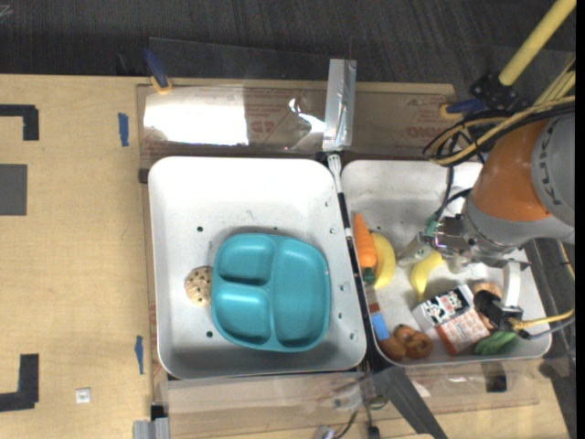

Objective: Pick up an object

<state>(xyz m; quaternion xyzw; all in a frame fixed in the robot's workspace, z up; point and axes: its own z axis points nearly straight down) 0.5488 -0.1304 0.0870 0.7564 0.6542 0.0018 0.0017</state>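
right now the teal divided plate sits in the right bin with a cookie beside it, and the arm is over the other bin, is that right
Not quite. The camera view shows the teal divided plate in the left bin, not the right one, with the cookie beside it at its left edge. The arm is over the other bin, the right bin.

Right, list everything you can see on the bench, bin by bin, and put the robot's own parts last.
Left bin: one, white, left half of bench.
Divided plate: one, teal, middle of left bin.
Cookie: one, tan and speckled, at the plate's left edge.
Right bin: one, white, beside the left bin.
Carrot: one, orange, along right bin's left wall.
Lemon: one, yellow, beside the carrot.
Banana: one, yellow, middle of right bin.
Carton: one, white with dark print, near front.
Green item: one, front right corner.
Arm: one, grey with orange band, over right bin.
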